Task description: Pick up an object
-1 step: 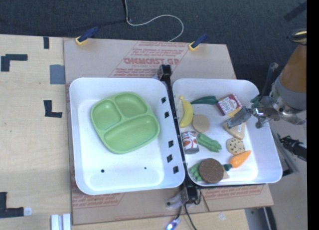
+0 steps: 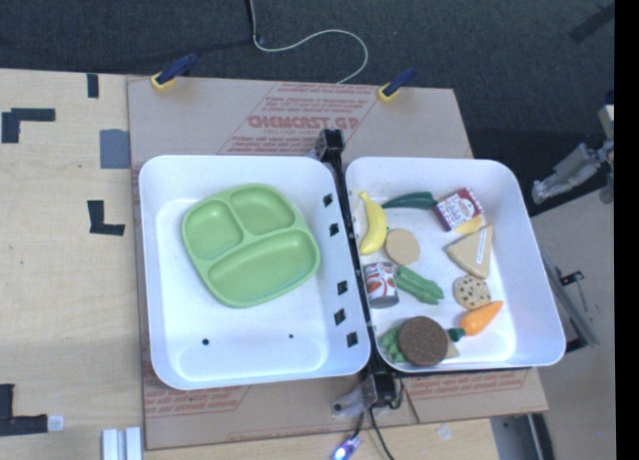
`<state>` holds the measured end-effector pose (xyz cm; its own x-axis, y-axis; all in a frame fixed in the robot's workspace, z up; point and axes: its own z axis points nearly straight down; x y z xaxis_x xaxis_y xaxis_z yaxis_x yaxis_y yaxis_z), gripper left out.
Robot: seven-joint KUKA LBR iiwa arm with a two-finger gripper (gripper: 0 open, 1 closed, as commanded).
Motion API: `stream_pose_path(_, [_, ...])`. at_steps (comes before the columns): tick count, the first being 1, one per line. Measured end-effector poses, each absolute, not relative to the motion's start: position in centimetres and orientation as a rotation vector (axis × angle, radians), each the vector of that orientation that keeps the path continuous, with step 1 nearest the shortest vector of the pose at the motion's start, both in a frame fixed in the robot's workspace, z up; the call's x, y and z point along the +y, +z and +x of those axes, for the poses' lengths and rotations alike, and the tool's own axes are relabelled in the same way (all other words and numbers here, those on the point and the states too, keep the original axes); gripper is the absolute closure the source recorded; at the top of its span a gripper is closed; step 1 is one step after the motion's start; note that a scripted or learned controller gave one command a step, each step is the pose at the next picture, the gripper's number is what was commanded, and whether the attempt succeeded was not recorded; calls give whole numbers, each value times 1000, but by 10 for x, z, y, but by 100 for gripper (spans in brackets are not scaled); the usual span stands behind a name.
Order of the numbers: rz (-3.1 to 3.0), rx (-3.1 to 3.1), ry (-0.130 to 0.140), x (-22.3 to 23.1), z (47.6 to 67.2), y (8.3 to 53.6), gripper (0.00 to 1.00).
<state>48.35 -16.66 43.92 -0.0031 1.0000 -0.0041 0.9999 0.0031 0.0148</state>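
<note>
The right bin (image 2: 529, 248) holds several toy foods. A yellow banana (image 2: 371, 224) lies by the centre divider, with a green bean-like piece (image 2: 407, 200) and a red and white carton (image 2: 458, 210) behind it. A tan disc (image 2: 402, 246), a pale cheese wedge (image 2: 471, 251), a small can (image 2: 380, 284) and a green pickle (image 2: 419, 285) fill the middle. At the front lie a cookie (image 2: 469, 292), an orange carrot (image 2: 480, 319) and a brown round patty (image 2: 423, 340).
The left bin (image 2: 160, 278) holds a green divided plate (image 2: 252, 243). A black divider (image 2: 344, 248) runs between the bins. Grey metal hardware (image 2: 574, 174) sticks in past the right bin's far right corner. A white cable (image 2: 300, 44) loops behind the bench.
</note>
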Motion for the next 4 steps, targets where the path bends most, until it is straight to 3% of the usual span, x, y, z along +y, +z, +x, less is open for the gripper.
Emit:
stream_pose_path(1, [2217, 2222, -1, -167, 485, 440, 100])
stream_pose_path(2, [2230, 2228, -10, -178, 482, 255, 100])
stream_pose_path(3, [2223, 2233, -6, -130, 482, 183, 100])
stream_pose_path(4, [2216, 2230, -1, -98, 552, 116, 100])
